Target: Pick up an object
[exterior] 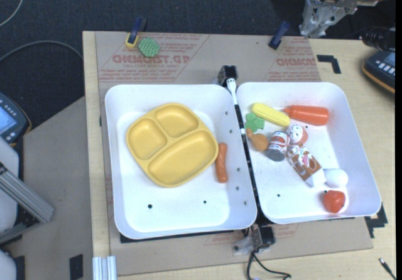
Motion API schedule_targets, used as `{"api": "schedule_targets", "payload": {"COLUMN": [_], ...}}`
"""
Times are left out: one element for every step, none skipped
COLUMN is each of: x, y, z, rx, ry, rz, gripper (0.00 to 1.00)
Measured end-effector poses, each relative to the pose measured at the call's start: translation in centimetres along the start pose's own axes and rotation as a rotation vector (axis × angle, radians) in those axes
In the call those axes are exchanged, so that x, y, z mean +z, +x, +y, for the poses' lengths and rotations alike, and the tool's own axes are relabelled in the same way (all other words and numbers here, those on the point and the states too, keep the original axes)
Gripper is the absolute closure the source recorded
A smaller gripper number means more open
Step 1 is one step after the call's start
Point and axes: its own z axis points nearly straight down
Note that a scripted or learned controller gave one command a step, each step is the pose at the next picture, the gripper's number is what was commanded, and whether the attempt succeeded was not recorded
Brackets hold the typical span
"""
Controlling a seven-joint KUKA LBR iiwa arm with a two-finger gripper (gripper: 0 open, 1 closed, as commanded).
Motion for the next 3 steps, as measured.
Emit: {"api": "schedule_targets", "payload": {"x": [-0.5,1.3,-0.2], "y": [2.3,-1.2,2.5], "z": [1.3,-1.2,2.3], "rx": [-0.001,0.006,-0.003], "ry": [-0.002,0.006,-0.003], "rz": [0.0,0.0,0.001], "gripper": [1.0,1.0,1.0]}}
